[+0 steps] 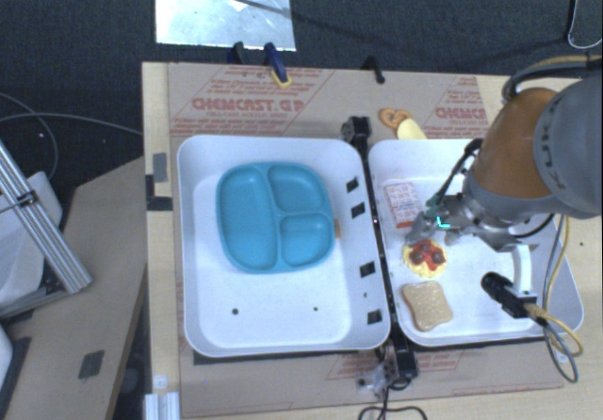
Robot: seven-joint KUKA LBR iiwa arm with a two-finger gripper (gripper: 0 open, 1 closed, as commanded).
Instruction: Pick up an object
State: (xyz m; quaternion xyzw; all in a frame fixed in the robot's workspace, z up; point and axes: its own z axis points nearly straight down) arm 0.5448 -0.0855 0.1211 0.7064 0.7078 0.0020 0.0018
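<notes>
The arm [537,164] reaches in from three o'clock, wrist bent over the right bin [565,300]. The left bin [203,315] carries a blue divided plate [273,217], set apart from the pick items. The gripper [435,232] hangs directly above a red-and-yellow toy food piece [426,258], apparently lined up to take it; I cannot tell how the jaws stand. A toast slice [427,304] lies at six o'clock, a printed card [400,202] at eleven.

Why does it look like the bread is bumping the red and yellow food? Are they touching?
Apart. The camera view shows a thin strip of white bin floor between the bread slice and the red and yellow food.
</notes>
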